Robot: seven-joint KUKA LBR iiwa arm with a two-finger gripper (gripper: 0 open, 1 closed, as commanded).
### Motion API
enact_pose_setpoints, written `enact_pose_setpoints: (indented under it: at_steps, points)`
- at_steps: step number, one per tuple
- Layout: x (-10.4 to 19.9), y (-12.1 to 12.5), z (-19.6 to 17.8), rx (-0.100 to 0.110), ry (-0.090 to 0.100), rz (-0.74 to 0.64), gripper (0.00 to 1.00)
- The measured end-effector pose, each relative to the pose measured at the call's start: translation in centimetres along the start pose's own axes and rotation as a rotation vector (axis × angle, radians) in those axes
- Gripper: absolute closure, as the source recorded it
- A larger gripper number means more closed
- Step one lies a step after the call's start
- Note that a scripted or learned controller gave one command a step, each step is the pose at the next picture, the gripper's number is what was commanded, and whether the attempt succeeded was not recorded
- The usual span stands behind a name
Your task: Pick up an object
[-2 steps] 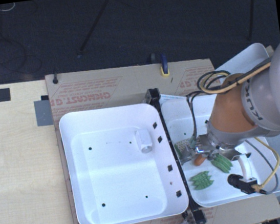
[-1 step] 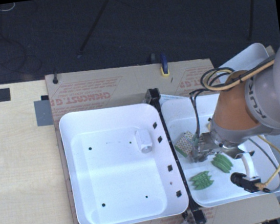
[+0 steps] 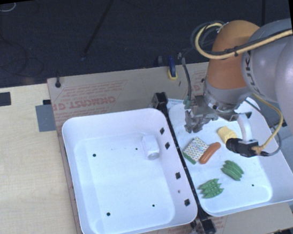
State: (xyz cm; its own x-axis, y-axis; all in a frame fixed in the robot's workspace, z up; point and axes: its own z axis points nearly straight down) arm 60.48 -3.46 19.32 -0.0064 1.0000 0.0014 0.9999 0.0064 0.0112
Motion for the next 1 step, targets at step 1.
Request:
enact_pose_setpoints:
  at_steps: [1]
  points:
    - [-5.62, -1.49, -19.44, -0.006, -0.006, 0.009, 1.00]
